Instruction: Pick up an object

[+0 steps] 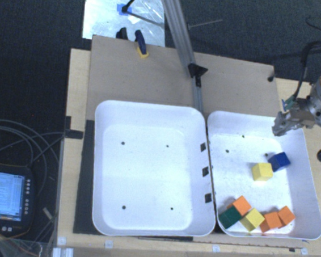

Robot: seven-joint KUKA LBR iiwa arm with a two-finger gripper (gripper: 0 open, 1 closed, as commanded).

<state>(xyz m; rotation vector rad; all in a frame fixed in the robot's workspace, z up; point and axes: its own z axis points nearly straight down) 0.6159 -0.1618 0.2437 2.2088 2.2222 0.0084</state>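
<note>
I couldn't tell how the gripper [281, 125] stood, hovering at one o'clock over the right bin [310, 169].
Blue cube [279, 161] sat just below at three o'clock, touching the yellow cube [262, 172]; probably light, rigid, best pinched across flat faces.

Blue cube [279, 161] in right bin, upper right part of floor, turned at an angle, just beside yellow cube [262, 171] below and left of it; corners near or touching, cannot tell which. Cluster along near edge of same bin: green cube [230, 217] at left, orange cube [242, 205] just above it, second yellow cube [252, 219] in middle, two further orange cubes [271, 220] [286, 215] at right. Cluster packed close, apparently touching. All lying flat on white floor.
</note>
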